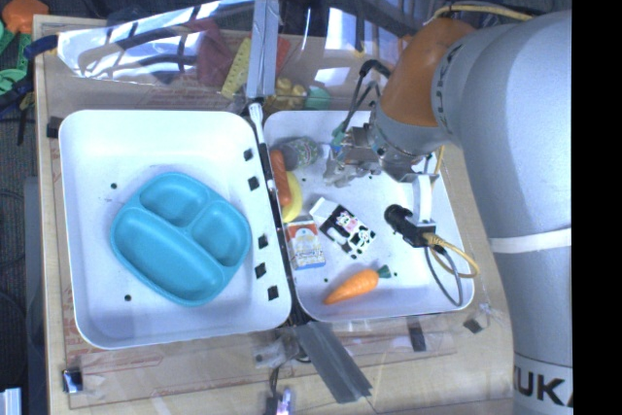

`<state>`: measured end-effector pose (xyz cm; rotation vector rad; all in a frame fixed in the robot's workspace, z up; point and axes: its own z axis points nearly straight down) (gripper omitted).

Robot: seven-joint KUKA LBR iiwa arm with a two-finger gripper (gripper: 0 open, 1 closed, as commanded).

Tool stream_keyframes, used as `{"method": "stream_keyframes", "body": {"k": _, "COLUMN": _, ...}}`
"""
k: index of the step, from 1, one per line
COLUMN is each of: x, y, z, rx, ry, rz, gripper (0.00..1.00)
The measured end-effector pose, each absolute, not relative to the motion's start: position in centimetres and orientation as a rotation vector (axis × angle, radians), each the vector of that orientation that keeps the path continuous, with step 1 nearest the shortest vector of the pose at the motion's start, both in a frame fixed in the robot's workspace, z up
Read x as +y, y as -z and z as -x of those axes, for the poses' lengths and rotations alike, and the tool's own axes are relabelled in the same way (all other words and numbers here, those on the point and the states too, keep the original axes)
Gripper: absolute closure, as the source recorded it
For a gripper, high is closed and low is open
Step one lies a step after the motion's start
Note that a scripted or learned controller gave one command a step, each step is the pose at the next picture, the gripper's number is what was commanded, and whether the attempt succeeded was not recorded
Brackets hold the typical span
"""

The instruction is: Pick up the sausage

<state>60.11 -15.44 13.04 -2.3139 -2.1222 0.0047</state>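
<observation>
- The grey arm (515,121) comes in from the right edge of the desk, its thick body covering the right bin's right side.
- An orange band (420,73) rings it just above the wrist, near the right bin's far edge.
- The tool (348,160) hangs low over the far half of the right bin, pointing toward the divider between the bins.
- A black cable loops beside the wrist.

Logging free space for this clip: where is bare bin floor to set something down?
Free: the left white bin around the blue divided plastic plate, widest along its top edge. The right white bin is crowded: orange toy carrot, black-and-white carton, small juice box, and the tool.
</observation>
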Motion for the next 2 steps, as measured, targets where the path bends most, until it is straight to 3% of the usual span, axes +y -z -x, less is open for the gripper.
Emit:
{"method": "stream_keyframes", "body": {"k": 1, "x": -14.8, "y": -15.8, "z": -57.9, "rx": -2.403, "ry": -0.003, "rz": 2.018, "gripper": 1.00}}
{"method": "stream_keyframes", "body": {"k": 2, "x": -11.5, "y": -10.5, "z": -59.9, "rx": -1.795, "ry": -0.007, "rz": 2.573, "gripper": 1.00}}
